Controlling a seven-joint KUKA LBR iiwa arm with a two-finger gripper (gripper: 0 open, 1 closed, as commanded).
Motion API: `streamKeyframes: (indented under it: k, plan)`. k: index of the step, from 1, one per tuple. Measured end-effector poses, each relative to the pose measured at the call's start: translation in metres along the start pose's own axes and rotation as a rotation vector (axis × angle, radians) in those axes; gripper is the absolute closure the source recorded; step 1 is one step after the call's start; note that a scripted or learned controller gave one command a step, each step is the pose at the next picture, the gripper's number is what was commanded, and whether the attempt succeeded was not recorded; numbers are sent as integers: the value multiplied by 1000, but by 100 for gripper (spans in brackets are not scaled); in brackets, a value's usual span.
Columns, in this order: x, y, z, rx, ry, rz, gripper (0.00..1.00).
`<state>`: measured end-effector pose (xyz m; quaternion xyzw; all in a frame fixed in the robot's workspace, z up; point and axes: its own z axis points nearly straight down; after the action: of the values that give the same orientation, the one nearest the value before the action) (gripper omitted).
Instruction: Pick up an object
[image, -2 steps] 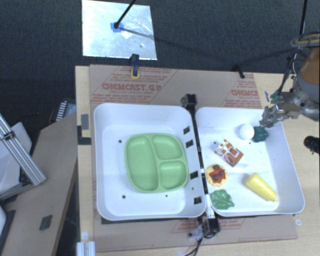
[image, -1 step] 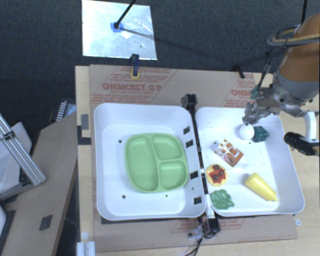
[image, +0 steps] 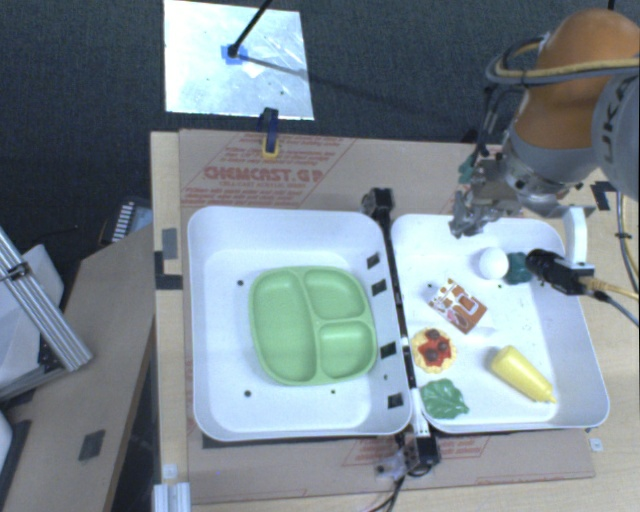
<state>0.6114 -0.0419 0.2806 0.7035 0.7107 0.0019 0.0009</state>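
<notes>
The gripper (image: 466, 222) hangs over the right bin's (image: 585, 345) far edge; jaw state cannot be told. The white ball (image: 491, 263) just beside it probably rolls: grasp across its middle.

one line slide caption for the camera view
Gripper above right bin of small toys; green divided plate in left bin.

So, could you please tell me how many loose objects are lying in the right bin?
6: a white ball and a dark teal piece near the back, a patterned packet mid-bin, a pizza toy, a green leaf at the front, a yellow piece. The arm may hide more.
</notes>
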Motion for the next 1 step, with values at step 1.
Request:
streamKeyframes:
  k: [1]
  plan:
    - [45,12,1,0,-1,1,100]
